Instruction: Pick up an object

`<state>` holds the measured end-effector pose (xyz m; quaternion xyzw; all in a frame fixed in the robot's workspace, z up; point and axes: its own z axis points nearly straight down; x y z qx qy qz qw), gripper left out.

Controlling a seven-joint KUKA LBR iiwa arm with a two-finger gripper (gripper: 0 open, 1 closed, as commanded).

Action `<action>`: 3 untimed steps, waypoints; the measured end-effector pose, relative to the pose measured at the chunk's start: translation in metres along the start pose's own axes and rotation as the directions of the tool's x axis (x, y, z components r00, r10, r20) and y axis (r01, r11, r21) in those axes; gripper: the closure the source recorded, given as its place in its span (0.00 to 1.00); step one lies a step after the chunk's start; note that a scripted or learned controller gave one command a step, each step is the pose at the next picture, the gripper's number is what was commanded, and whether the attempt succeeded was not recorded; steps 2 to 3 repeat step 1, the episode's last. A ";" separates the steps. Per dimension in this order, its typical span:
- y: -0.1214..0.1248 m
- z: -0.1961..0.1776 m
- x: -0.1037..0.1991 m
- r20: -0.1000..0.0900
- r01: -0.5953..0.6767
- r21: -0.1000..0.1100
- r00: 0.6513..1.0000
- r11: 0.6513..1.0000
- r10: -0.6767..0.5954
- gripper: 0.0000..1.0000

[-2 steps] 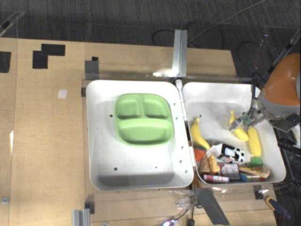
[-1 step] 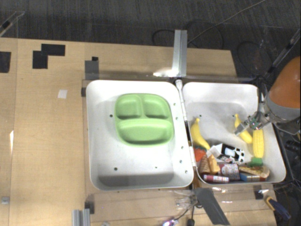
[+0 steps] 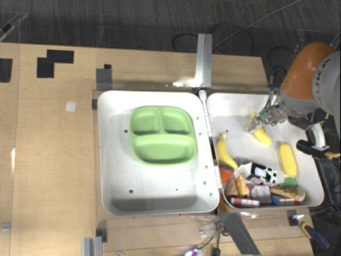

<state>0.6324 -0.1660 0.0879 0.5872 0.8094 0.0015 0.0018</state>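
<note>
The fingers [image 3: 262, 119] hang low in the right bin [image 3: 234, 108], right above a small yellow piece [image 3: 261, 136] that seems to touch their tips. Whether they are apart or together cannot be told. Judging by this, nothing is lifted yet; gripping and raising remain.

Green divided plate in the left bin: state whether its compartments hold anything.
Empty. The green divided plate lies flat in the left bin, and all three compartments show bare green.
</note>
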 end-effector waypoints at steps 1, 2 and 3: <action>0.047 -0.092 0.063 0.001 -0.130 -0.003 0.991 0.991 0.130 1.00; 0.047 -0.092 0.063 0.001 -0.130 -0.003 0.991 0.991 0.130 1.00; 0.047 -0.092 0.063 0.001 -0.130 -0.003 0.991 0.991 0.130 1.00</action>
